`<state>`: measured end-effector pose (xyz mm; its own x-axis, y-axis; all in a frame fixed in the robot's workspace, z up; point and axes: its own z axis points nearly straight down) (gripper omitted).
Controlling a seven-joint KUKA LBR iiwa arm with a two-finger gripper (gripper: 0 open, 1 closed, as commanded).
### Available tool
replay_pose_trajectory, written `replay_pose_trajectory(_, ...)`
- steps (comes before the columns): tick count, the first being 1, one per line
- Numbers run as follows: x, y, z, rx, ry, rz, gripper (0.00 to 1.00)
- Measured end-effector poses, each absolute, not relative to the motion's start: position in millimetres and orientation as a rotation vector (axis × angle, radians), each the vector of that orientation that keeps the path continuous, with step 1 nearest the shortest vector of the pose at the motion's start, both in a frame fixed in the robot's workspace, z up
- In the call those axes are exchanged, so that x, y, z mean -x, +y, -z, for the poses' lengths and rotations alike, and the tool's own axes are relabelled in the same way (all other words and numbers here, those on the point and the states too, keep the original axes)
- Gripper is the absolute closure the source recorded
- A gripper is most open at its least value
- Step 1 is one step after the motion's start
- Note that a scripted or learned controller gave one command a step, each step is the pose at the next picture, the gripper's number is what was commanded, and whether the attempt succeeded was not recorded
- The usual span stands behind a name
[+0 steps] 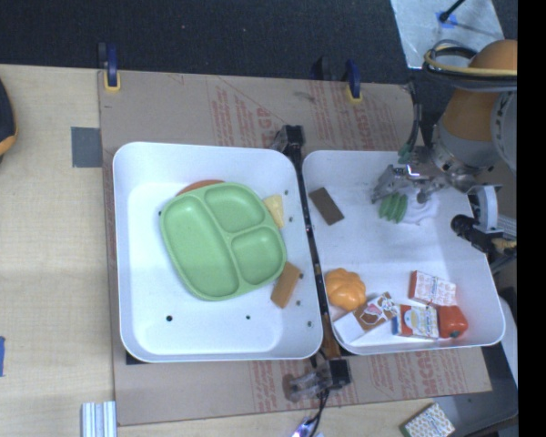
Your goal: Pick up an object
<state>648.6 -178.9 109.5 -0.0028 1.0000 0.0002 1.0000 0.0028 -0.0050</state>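
Green object [393,207] pinched between the fingers [402,188] over the right bin [359,176].

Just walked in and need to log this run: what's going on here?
The arm's claw is down in the right bin, at a green object near its far side. Whether it grips it is unclear. An orange toy and small packets lie nearer. The left bin holds a green divided plate.

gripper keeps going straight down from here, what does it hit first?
Most likely the green object directly under the gripper in the right bin; it may already touch it, since depth is unclear from this slanted view.
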Motion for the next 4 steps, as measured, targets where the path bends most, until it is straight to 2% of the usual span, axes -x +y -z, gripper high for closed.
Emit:
replay_pose_trajectory(1, -656.2, -158, -101, 2.213, -2.225, -0.006, 0.0)
replay_pose_trajectory(2, -656.5, -183, -92, 2.219, -2.224, -0.003, 0.0)
replay_pose_trajectory(3, -645.3, -169, -92, 2.214, -2.224, -0.007, 0.0)
replay_pose_trajectory(4, -646.1, -170, -103, 2.212, -2.227, -0.007, 1.0)
